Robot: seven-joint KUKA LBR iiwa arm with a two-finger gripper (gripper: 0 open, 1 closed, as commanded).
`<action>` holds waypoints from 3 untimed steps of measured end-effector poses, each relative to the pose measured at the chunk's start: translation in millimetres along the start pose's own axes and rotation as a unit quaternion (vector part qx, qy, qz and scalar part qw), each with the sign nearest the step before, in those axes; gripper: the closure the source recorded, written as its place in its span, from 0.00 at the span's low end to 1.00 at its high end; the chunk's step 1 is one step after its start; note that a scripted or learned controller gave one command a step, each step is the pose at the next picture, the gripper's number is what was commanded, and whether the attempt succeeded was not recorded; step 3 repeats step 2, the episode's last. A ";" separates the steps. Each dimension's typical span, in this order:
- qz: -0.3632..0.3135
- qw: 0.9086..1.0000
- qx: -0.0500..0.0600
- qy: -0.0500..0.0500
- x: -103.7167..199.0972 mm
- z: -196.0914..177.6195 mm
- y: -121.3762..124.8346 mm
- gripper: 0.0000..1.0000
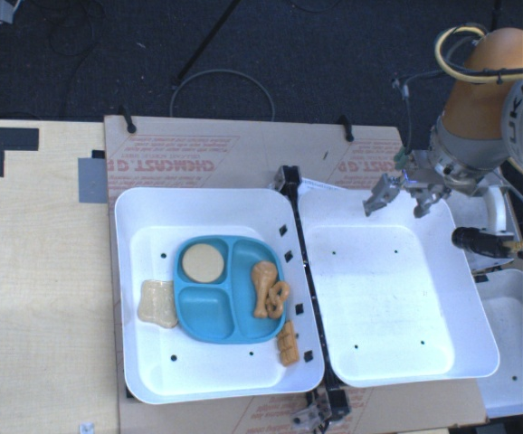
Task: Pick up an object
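The gripper (399, 199) hangs over the far edge of the right bin (397, 369). Its two fingers are spread apart and there is nothing between them.

All the things to pick are over in the left bin (144, 369), well apart from the gripper. A blue tray (209, 319) sits in the middle of that bin. It has a round tan cookie (202, 262) in its far left part. A knobbly tan piece (269, 289) lies in its right part (it looks a bit like a small bone or a pretzel). A pale bread slice (157, 304) lies on the bin floor, touching the tray's left side. A small brown lump (287, 344) sits on the bin floor by the tray's near right corner, close to the wall between the bins.

The step in hand looks like the reach, so nothing is grabbed yet. To do it well, the arm should go left across the wall between the bins, high enough not to bump it. It should pick one thing only. The knobbly piece or the small lump looks easiest, since they stick up. The flat cookie and bread may slip. The fingers should stay wide, come down on both sides of the thing, and then close gently. The lump is close to the wall, so a finger might hit the wall there.
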State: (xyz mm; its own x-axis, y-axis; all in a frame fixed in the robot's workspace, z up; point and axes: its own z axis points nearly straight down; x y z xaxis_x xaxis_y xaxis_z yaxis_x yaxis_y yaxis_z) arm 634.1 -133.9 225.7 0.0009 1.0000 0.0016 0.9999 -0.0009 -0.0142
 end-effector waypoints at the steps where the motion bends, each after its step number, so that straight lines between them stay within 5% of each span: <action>1: -0.001 1.000 -0.006 -0.001 -0.1 -7.7 2.3 0.00; 2: -0.001 1.000 -0.004 -0.001 -6.9 49.4 8.3 0.00; 3: -0.001 1.000 -0.004 -0.001 -6.9 49.4 8.3 0.00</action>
